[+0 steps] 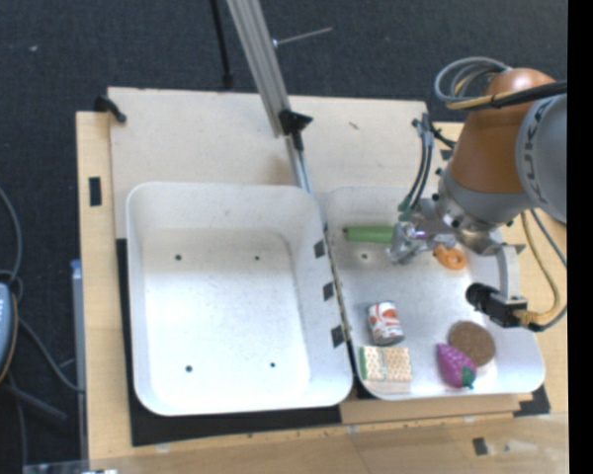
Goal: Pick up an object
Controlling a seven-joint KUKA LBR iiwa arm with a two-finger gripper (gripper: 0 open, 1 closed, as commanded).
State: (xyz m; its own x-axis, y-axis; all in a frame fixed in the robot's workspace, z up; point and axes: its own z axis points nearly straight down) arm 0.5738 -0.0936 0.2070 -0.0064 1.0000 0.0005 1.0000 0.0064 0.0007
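**Claw low by the green stick, grip uncertain**

Claw (pixel 407 240) sits low in the right bin (pixel 519 368), at the right end of the green stick (pixel 368 233); whether it is spread or pinching, I cannot tell. A pinch so near the stick's tip could slip off or nudge the orange ring (pixel 451 257) just beside.

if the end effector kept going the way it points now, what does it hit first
Probably the green stick. The end effector points toward the picture's left across the right bin, and the stick lies just ahead of its tip. Height is hard to judge from above, so it might pass over.
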